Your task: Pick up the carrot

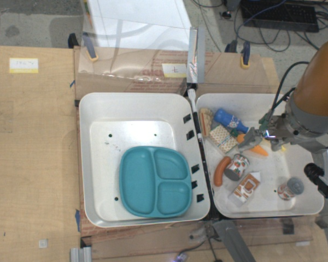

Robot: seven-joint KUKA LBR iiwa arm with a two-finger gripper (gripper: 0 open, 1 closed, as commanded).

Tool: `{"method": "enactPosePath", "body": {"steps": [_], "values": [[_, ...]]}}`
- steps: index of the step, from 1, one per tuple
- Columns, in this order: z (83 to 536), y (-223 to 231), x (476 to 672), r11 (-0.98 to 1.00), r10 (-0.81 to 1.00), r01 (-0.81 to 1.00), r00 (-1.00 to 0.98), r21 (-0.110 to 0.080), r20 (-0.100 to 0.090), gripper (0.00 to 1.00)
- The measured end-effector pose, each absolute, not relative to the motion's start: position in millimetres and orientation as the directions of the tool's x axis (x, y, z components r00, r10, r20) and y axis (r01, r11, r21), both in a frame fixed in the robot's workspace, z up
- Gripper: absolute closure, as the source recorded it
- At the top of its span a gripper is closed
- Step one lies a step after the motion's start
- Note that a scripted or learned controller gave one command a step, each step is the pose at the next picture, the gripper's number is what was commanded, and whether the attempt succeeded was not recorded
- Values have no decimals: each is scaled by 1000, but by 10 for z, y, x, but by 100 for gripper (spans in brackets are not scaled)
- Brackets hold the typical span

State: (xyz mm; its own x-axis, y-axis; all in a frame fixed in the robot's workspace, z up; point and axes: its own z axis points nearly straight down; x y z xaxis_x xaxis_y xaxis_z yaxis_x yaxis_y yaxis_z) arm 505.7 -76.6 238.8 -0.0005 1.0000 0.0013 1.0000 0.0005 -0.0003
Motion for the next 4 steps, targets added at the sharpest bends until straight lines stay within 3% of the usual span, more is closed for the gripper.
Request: {"method": "enactPosePath", "body": {"steps": [1,2,3,4], "values": [[2067,-1228,5566,-137,991,991,137,2,0,0],[984,-1017,5813,-107,994,994,107,13,-1,0],[1101,-1056,5820,-116,993,993,116,18,0,100],[1915,-73,5323,-212,977,977,212,0,1,100]]}}
